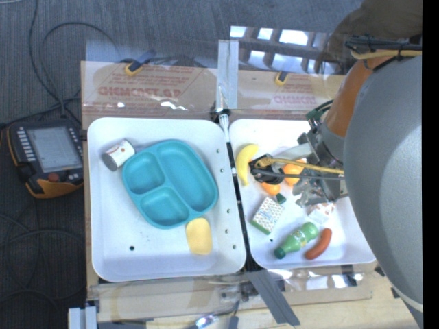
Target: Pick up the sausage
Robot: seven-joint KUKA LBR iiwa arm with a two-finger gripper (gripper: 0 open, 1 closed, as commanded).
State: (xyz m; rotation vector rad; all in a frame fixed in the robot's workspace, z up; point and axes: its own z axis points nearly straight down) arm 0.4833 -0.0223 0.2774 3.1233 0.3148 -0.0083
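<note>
Camera view: right bin [357, 256] holds the sausage [318, 244], red-brown, lying near the front right corner, just beside the green bottle [297, 240]. Gripper [317, 196] sits above and behind the sausage, apart from it, nothing visibly between its jaws; can't tell whether it is open or closed, too cluttered. Banana [245, 160] at the bin's left wall, an orange carrot-like piece [293, 171] near it, small checked packet [267, 215] mid-bin. Left bin [110, 252]: blue divided plate [169, 182] in the middle, yellow lemon-like piece [199, 236] in front of it, small white cup [118, 153] on its side at back left. Grey arm [391, 170] covers the right side.
</note>
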